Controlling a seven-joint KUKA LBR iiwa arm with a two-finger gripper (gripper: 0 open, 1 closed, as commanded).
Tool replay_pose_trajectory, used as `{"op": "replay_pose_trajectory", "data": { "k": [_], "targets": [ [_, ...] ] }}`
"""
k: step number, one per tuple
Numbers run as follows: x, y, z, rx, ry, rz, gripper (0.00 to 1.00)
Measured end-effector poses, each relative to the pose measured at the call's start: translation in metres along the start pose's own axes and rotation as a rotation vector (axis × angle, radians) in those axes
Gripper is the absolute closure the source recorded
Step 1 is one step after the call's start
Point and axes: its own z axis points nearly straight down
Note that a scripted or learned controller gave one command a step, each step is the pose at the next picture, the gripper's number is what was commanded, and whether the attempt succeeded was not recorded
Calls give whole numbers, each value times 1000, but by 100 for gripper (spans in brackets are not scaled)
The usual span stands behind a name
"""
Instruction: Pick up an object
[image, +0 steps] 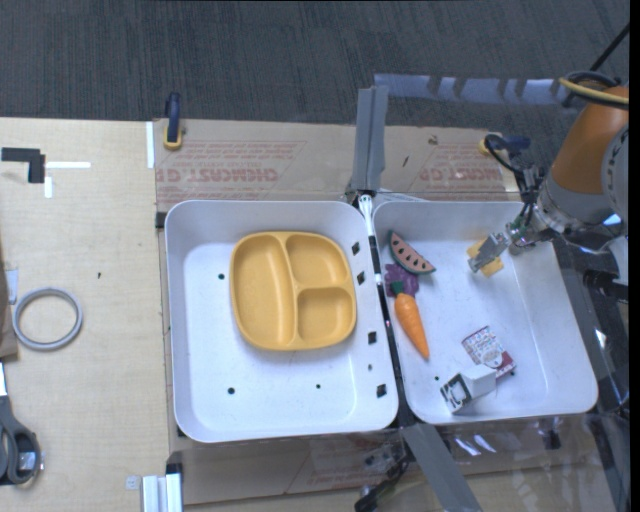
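Yellow showed between the fingers of the gripper (490, 256), which hung over the upper right part of the right bin (560, 330) with a small yellow block (487, 264) pinched at its tip. Down and to the left of the pincer lay an orange carrot (412, 324), with a purple grape cluster (401, 282) and a watermelon slice (410, 256) just above it, all near the bin's left wall. Straight below the pincer, well apart from it, sat a red-and-white packet (486, 349) and a small grey box (466, 389). Far to the left, in the left bin (200, 400), rested a yellow divided plate (293, 290).
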Motion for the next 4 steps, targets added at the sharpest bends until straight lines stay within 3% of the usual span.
{"op": "replay_pose_trajectory", "data": {
  "k": [1,2,3,4],
  "targets": [
    [0,1,-10,0,-5,-4,100],
    [8,-13,-10,4,-2,37,100],
    [-3,-2,-12,3,-2,269,100],
    [35,27,-104,3,-2,225,100]
  ]
}}
